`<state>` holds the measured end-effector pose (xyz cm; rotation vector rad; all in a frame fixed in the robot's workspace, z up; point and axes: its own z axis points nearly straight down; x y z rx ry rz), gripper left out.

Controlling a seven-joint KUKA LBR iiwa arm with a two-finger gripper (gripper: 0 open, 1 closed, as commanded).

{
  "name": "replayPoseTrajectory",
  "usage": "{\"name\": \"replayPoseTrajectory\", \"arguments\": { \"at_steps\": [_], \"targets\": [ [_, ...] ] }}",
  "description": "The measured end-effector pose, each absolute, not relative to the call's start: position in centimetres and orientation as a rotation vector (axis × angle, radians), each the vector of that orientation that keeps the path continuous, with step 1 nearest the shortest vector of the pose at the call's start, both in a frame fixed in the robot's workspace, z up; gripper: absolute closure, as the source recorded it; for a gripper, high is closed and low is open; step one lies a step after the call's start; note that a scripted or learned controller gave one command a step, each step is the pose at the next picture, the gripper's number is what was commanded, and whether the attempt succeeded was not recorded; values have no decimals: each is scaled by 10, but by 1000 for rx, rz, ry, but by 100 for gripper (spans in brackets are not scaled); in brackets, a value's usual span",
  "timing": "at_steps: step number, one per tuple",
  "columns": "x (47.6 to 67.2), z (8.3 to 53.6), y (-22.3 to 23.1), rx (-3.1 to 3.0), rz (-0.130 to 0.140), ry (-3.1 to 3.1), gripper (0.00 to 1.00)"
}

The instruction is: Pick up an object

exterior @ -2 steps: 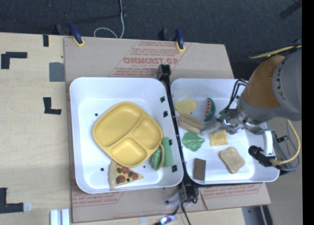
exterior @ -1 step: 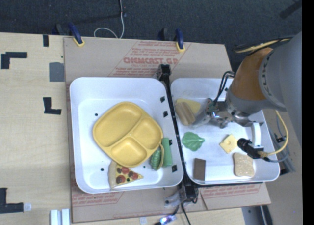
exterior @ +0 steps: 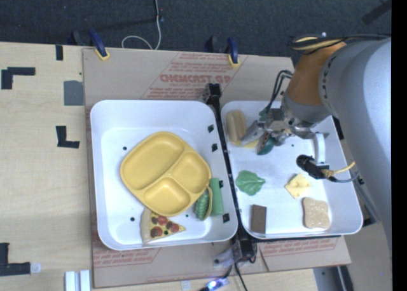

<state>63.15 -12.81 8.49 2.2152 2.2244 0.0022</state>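
On the worktop (exterior: 38, 156) two white bins sit side by side. The left bin (exterior: 105, 175) holds a yellow tray (exterior: 165, 172) with three dips in it. Just below the tray lies a pizza slice (exterior: 159, 226), close to the front wall. At the tray's right side a green pod (exterior: 203, 206) leans against it, and a green stick (exterior: 217, 197) lies just beside the pod, near the bin's right wall. The right bin (exterior: 343, 220) starts next to that wall. At its top left lies a pale bread roll (exterior: 236, 126). Lower down sits a green leaf (exterior: 250, 182), and near the front wall a brown block (exterior: 257, 218). Further right are a yellow cheese piece (exterior: 297, 186) and, below it, a slice of toast (exterior: 316, 213). The hand (exterior: 267, 137) hangs over the top part of this bin, just right of the roll. Something small, teal and orange, shows at its tip, but I cannot tell if the hand grips it or if it is apart or together. The grey arm (exterior: 362, 93) with its orange band comes in from the right.
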Motion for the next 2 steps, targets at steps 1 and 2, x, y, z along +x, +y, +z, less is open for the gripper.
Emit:
{"name": "replayPoseTrajectory", "arguments": {
  "at_steps": [1,2],
  "targets": [
    [630,97,-128,2218,2,2226,100],
    [591,190,-50,2212,8,2231,100]
  ]
}}
